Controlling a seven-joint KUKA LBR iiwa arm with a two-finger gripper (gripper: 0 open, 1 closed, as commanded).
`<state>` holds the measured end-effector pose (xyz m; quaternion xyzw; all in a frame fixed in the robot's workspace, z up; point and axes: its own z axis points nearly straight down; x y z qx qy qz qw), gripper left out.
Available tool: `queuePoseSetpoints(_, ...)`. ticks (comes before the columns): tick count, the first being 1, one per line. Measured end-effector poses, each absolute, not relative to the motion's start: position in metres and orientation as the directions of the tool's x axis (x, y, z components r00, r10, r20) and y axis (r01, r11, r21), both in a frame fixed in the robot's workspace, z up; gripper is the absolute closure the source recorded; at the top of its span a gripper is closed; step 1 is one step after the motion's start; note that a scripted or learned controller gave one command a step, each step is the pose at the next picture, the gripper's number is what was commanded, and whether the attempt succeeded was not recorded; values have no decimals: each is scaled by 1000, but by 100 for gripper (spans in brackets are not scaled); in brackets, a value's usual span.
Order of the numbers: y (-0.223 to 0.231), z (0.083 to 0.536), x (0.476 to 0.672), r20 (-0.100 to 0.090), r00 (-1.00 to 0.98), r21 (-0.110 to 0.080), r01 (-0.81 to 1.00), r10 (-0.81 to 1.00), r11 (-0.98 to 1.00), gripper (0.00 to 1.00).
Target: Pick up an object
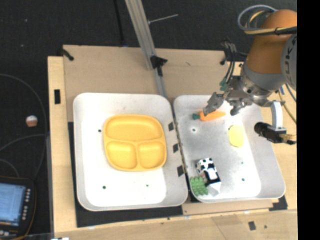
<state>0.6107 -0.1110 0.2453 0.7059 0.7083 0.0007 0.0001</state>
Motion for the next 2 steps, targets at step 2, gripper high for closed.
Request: queuePoseSetpoints(2,-111,184,603,-2,1,-5,1000,1000,-1,0)
